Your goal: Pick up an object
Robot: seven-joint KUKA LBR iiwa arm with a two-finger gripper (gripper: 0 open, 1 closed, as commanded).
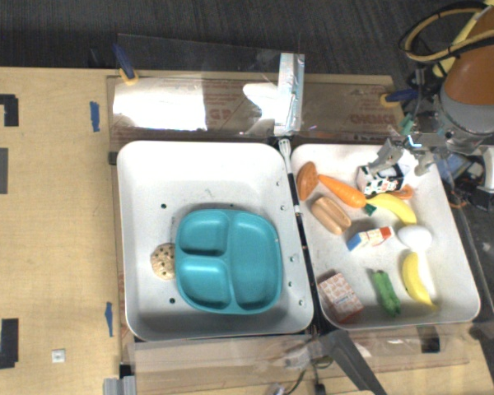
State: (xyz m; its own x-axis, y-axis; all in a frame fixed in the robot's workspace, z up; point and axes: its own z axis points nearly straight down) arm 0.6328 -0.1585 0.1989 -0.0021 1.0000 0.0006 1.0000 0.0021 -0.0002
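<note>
The right bin [457, 245] holds several toy foods: an orange carrot [342, 190], a brown bread roll [307, 179], a hot dog [331, 215], a black-and-white cow figure [376, 178], two yellow bananas [393, 207] [416, 279], a white egg [414, 238], a small carton [369, 238], a green pickle [385, 292] and a patterned box [340, 295]. My gripper [407, 155] hovers open over the bin's back right corner, just above and right of the cow figure. Nothing sits between its fingers [391, 150].
The left bin [140, 179] carries a teal divided plate [228, 259] with a cookie [162, 261] beside its left edge. A clear plastic wall with a metal post [290, 93] stands behind both bins. Cables [432, 35] loop near the arm at the upper right.
</note>
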